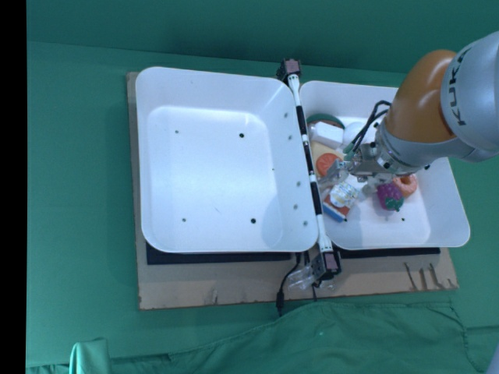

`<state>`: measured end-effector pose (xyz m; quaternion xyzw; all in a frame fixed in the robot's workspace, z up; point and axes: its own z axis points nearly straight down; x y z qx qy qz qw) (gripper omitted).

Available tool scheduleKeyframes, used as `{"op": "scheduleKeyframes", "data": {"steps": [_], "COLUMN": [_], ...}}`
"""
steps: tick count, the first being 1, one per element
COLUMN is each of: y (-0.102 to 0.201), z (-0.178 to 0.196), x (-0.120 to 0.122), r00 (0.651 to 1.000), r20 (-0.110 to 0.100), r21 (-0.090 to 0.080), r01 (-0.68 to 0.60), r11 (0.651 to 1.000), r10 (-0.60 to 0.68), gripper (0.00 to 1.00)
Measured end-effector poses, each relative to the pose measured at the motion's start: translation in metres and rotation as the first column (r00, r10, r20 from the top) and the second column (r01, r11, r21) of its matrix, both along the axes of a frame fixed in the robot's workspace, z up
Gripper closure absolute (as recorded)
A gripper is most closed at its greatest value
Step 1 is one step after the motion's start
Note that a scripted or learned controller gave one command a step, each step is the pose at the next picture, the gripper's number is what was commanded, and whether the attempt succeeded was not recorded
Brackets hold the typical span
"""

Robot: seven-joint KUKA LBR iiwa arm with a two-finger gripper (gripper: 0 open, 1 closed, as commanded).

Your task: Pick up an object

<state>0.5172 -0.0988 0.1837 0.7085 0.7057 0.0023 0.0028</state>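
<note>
You saw the arm reaching over the right bin, its pincer low among the clutter; its opening could not be told. The purple toy lay just beside. Likely the approach step; next called for closing squarely.
</note>
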Motion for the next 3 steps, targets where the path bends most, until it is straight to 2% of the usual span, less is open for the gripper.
{"op": "scheduleKeyframes", "data": {"steps": [1, 2, 3], "y": [-0.002, -0.013, -0.012], "z": [0.015, 0.075, 0.140], "x": [0.003, 0.005, 0.010], "r00": [1.000, 1.000, 1.000], "r20": [0.015, 0.003, 0.003], "r21": [-0.005, -0.003, -0.003], "r01": [0.004, 0.000, -0.001], "r11": [1.000, 1.000, 1.000], "r10": [-0.004, 0.000, 0.001], "gripper": [1.00, 1.00, 1.00]}}
